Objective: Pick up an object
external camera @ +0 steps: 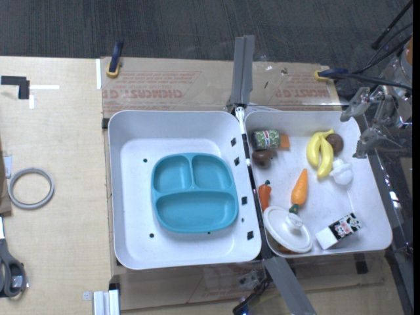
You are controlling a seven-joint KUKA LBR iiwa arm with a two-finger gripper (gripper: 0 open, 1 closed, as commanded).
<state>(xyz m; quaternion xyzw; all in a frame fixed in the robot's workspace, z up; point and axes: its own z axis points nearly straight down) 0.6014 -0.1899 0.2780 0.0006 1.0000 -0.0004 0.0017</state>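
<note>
The right bin (374, 205) holds several small objects. A yellow banana (319, 153) lies at the back right, with a brown ball (335, 142) touching it and a white lump (342, 173) just in front. An orange carrot (299, 187) sits mid-bin. Against the left wall are a small green-labelled can (267, 138), a dark brown fruit (262, 156) and a red-orange vegetable (264, 194). At the front lie a white lid (287, 229) and a little cow-print carton (338, 230). My gripper (353, 134) hangs over the bin's back right rim, open, with nothing between its fingers.
The left bin (125, 195) holds a teal divided plate (195, 193). A grey bar (241, 71) rises behind the wall shared by both bins. On the bench at the left lie a tape ring (29, 188) and scissors (12, 275).
</note>
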